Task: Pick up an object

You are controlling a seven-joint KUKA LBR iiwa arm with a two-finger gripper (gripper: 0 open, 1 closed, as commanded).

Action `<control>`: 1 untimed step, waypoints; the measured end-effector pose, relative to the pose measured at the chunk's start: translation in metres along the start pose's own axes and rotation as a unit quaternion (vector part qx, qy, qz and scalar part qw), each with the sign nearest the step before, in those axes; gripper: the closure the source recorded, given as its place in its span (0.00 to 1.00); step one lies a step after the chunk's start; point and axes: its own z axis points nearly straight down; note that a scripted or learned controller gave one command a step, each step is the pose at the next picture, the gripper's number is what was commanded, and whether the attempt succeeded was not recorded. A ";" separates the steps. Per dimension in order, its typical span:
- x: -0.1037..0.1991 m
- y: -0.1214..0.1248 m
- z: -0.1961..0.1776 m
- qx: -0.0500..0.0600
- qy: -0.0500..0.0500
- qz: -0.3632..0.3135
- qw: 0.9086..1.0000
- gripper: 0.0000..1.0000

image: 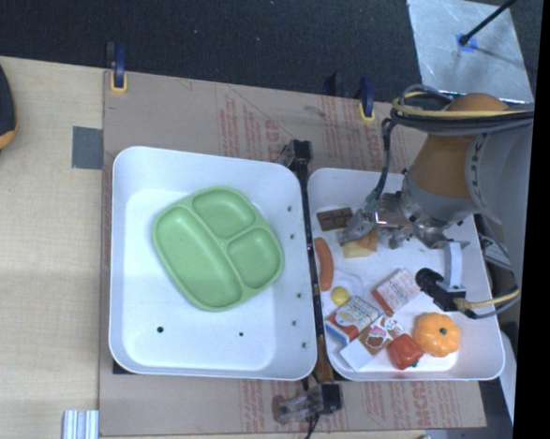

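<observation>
Red print on cardboard (216, 125) under bins, food packets (397, 290): too blurred, illegible.

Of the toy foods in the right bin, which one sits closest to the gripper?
The pale yellow wedge, directly below the gripper near the bin's upper left. The sausage, orange pumpkin and the packets lie farther down.

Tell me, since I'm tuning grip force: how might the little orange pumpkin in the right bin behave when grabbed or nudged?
The pumpkin looks round and glossy, so it may slip from a pinch and roll if nudged. It looks like a toy, so probably light. It sits near the right bin wall beside a red piece, which could block a clean approach.
</observation>
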 end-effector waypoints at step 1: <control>0.008 -0.021 0.001 0.003 0.000 0.000 1.000 0.00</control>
